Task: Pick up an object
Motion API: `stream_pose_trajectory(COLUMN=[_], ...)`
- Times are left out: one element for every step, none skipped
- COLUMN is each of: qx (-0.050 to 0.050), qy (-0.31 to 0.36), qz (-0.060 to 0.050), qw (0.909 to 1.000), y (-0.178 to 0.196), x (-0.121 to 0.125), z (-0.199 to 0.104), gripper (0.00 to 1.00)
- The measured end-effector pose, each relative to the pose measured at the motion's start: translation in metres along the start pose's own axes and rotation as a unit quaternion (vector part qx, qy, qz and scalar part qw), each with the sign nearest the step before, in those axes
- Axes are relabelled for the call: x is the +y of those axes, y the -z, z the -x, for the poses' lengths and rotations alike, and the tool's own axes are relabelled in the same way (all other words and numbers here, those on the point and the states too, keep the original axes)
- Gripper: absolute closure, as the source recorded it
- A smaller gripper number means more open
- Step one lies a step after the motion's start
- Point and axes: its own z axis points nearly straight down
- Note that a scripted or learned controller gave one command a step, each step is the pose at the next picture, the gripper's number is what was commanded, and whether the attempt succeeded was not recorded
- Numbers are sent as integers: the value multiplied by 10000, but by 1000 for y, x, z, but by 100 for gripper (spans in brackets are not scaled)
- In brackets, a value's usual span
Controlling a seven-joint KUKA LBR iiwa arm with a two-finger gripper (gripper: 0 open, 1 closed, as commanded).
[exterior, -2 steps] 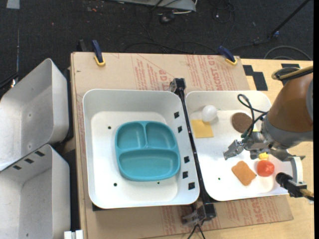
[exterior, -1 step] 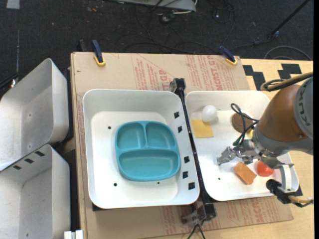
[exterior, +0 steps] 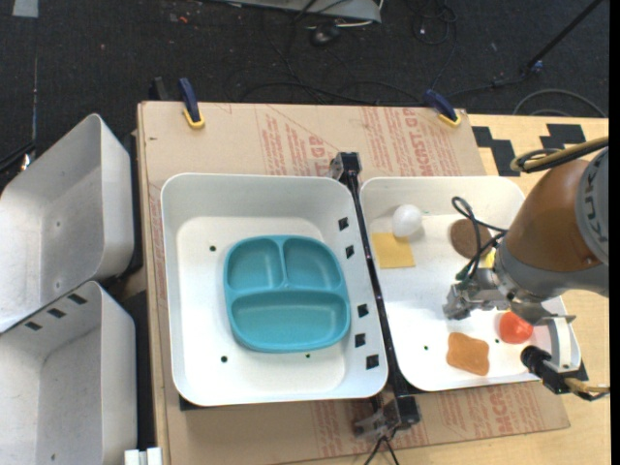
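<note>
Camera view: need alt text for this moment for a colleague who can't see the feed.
The grey arm with an orange band reaches into the right white bin, its gripper low among a yellow square slice, white ball, orange chunk and red-orange piece. The left white bin holds a teal divided plate.
</note>
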Motion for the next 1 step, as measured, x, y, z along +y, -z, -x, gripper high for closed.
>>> stream_pose_trajectory(qx=[-7], qy=[39], qz=[24], qw=[10000], y=[56], x=[11], z=[-3], gripper=[100])
